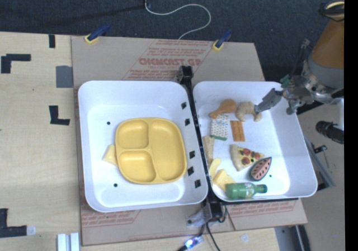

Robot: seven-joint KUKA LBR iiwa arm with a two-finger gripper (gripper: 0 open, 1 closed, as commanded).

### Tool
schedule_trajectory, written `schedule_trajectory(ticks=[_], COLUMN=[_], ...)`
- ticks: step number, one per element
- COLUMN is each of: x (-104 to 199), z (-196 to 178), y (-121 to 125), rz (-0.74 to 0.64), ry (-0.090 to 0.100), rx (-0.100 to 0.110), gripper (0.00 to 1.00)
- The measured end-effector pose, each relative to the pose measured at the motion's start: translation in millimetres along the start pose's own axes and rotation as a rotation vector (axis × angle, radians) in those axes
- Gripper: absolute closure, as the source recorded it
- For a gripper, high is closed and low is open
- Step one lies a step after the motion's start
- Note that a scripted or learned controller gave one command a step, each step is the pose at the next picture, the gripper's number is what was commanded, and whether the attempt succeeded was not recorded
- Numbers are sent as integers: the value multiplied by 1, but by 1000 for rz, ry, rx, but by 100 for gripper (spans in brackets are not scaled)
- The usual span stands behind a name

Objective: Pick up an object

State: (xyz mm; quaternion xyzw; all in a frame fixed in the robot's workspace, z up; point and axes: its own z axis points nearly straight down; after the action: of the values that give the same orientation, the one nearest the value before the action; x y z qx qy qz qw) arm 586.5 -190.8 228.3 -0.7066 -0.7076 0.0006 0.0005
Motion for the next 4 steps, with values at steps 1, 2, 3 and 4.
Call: schedule_trajectory(ticks=[1, 2, 3, 4], x=[4, 8, 9, 10], z=[62, 126, 145, 133], y=[-2, -3, -3, -2], rz=[-1, -1, -1, -2], ry=[0, 0, -1, -2], rx=[2, 4, 1, -2], gripper=[0, 0, 0, 100])
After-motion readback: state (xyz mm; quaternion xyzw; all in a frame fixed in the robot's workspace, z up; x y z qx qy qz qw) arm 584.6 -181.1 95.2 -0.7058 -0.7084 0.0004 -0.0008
